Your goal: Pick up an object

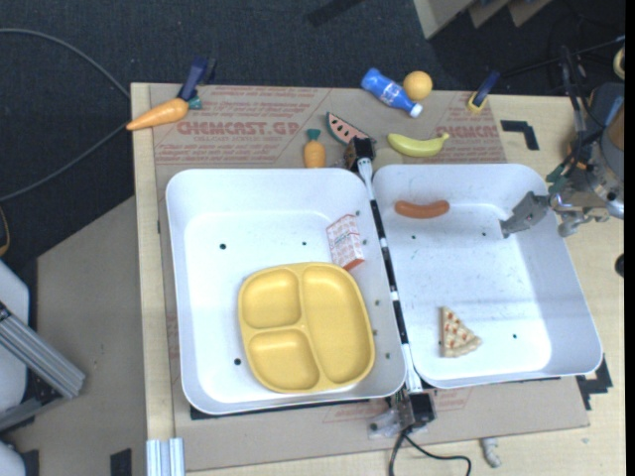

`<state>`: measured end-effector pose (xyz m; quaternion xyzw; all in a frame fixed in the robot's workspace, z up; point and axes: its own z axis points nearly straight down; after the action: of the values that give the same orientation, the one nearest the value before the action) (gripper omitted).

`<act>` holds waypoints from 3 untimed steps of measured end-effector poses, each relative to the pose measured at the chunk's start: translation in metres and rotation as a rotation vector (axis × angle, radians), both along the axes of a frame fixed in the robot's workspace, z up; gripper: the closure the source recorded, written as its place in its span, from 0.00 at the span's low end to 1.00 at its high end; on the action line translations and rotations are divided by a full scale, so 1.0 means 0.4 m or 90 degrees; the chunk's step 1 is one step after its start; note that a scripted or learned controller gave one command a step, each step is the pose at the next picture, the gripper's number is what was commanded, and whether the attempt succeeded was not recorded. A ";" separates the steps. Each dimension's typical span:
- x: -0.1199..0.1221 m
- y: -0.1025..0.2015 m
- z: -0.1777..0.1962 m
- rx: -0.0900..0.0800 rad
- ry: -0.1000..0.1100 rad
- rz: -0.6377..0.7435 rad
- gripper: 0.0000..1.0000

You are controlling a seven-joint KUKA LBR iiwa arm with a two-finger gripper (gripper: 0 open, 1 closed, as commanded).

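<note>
Jaws (541,216) are seen over the right bin's (496,365) far edge, their state untellable; sausage (422,207) just beside them should be approached squarely.

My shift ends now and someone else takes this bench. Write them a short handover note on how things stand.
Gripper: above the right white bin, near its right wall, holding nothing visible; finger state unclear.
Right bin: brown toy sausage near the back, toy pizza slice near the front.
Left white bin: yellow three-compartment plastic tray, small red-and-white packet by the divider.
Done: nothing picked yet.
Left: grasp and lift one object; the sausage lies nearest the gripper.
</note>
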<state>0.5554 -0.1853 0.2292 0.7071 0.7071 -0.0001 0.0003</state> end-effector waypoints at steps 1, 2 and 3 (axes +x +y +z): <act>-0.098 0.165 -0.048 0.001 0.001 0.001 0.00; -0.192 0.226 -0.140 0.001 0.002 0.000 0.00; -0.194 0.232 -0.318 0.001 0.003 0.000 0.00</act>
<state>0.4779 -0.0924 0.1019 0.7072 0.7070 -0.0010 -0.0017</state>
